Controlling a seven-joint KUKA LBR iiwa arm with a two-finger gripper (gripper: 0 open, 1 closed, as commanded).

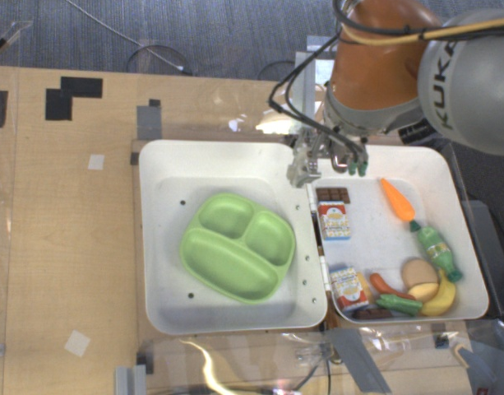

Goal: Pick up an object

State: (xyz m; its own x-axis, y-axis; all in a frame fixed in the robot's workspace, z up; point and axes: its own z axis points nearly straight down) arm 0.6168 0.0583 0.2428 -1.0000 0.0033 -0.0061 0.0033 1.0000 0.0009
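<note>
Seemingly poised for a pick, the end effector [330, 161] is hung above the right bin's [449, 171] back-left corner, nothing seen held; whether open or closed cannot be told.

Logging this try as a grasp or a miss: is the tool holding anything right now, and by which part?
Nothing shows between the fingers of the tool. It hangs above the far-left corner of the right bin.

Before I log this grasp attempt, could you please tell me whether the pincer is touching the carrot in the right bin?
Apart. The camera view shows the pincer over the right bin's back left corner, with bare white floor between it and the carrot.
</note>
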